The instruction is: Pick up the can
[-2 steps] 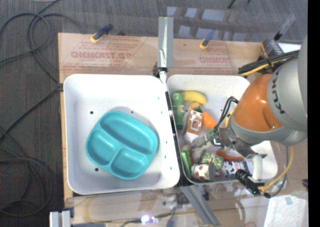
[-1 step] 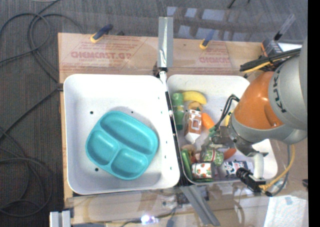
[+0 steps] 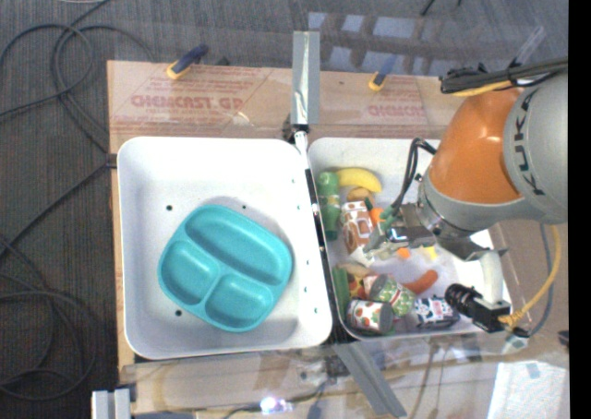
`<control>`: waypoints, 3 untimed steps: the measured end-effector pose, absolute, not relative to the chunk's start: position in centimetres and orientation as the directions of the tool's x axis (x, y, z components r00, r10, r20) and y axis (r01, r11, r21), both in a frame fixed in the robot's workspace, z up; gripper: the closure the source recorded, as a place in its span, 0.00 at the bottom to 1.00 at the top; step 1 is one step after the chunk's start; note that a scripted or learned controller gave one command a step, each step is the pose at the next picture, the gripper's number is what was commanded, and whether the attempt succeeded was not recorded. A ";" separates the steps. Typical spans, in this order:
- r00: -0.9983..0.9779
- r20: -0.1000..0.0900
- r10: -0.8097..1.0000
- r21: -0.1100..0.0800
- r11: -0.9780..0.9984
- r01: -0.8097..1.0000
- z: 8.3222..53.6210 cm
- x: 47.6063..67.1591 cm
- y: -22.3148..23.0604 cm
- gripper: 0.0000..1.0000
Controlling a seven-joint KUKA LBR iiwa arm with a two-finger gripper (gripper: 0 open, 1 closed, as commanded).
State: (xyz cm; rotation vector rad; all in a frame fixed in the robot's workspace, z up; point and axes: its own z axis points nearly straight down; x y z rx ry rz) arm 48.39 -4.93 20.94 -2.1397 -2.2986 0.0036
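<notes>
In the right bin a can with a red and white label stands near the left wall. A second can with a red and white label lies on its side at the front of the same bin. My gripper hangs low over the middle of the right bin, just right of the upright can and close to it. The grey arm with its orange band covers the bin's right half.
A yellow banana, a green item, a small orange carrot, a green and red packet and a dark packet crowd the right bin. A teal divided plate lies in the left bin.
</notes>
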 end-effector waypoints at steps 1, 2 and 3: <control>-0.071 -0.001 0.997 -0.003 0.071 0.997 20.9 48.4 -4.9 0.00; -0.069 -0.003 0.998 0.013 0.069 0.998 9.8 48.8 -10.2 0.00; -0.155 -0.004 0.988 -0.003 0.155 0.988 22.6 55.3 -16.2 0.00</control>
